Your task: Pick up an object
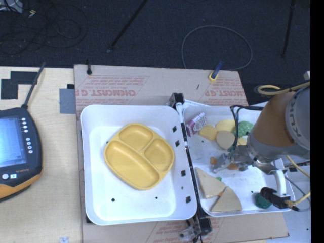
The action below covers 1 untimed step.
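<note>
The gripper is low in the right bin, centre-right of frame, over a small brown piece; its state I cannot tell. That piece looks light and stiff, best pinched across its sides. Crowding it: tan wedges below, yellow lumps above; the yellow tray sits in the left bin.

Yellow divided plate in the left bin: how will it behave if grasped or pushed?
The yellow divided plate looks like moulded plastic, so probably stiff and light. It lies flat, unlikely to roll or tip. A push would likely slide it across the left bin.
</note>
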Each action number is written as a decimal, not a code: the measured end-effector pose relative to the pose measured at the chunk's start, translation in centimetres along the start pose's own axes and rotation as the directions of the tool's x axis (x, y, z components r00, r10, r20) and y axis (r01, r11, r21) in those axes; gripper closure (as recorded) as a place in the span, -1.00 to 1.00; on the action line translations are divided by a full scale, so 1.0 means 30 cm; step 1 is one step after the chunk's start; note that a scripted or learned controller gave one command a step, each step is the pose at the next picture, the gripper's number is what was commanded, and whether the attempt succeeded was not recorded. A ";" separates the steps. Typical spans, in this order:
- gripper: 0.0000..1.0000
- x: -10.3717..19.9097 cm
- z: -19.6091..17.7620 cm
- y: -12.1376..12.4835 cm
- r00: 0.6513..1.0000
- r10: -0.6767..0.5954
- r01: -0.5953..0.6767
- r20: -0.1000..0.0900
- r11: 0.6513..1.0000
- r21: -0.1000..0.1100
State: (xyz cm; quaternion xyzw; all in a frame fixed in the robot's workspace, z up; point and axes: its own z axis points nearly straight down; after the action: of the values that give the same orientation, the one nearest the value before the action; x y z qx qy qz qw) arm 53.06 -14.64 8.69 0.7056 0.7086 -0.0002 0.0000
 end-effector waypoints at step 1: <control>-1.00 0.100 0.001 0.104 1.000 0.002 -0.002 0.000 1.000 0.002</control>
State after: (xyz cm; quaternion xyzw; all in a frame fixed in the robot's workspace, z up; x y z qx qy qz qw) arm 56.17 -11.63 8.66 0.7063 0.7079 -0.0011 -0.0007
